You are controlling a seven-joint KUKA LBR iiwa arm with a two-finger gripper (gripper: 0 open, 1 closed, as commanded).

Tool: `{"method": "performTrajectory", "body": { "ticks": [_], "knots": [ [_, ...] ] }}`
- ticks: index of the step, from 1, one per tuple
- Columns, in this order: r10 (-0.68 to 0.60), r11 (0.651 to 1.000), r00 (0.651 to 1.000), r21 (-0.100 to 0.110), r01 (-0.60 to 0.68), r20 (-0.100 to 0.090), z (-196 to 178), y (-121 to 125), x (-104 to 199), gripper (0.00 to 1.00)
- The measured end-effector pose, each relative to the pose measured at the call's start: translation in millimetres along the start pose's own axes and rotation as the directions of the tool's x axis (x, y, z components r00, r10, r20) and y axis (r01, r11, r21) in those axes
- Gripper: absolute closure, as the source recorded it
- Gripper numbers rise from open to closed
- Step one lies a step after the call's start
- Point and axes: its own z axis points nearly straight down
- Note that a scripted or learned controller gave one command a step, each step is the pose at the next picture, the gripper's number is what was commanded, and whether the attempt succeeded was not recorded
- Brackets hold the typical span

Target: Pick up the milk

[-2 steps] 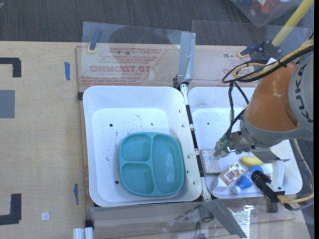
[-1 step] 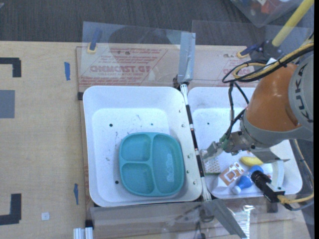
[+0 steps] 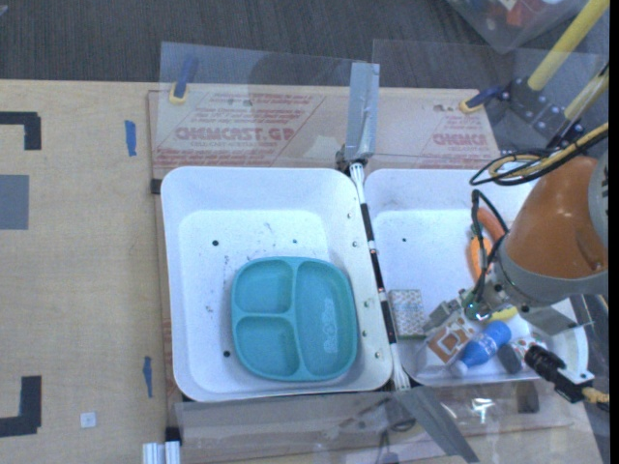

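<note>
In the right bin point(image 3: 426, 211), the grey arm with its orange band point(image 3: 556, 225) reaches down to the front corner. My gripper point(image 3: 464, 315) hangs just above a small cluster of items there. Under it lies a small white and brown carton-like box point(image 3: 447, 342), and beside that a blue bottle-shaped toy point(image 3: 486, 344). I cannot tell which of the two is the milk. The wrist hides part of the cluster, and nothing is visibly held.
A teal divided plate point(image 3: 293, 319) lies in the left bin point(image 3: 193, 259). The right bin also holds a grey speckled block point(image 3: 406, 312) near the divider, an orange piece point(image 3: 481, 240) by the arm, and a dark object point(image 3: 511, 358) at the front. Cables trail behind the arm.
</note>
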Motion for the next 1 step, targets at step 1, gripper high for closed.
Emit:
{"method": "performTrajectory", "body": {
  "ticks": [1],
  "knots": [
    [0.006,1.0,1.0,-0.008,-0.006,0.008,-10.9,0.8,-3.7,1.0]
  ]
}}
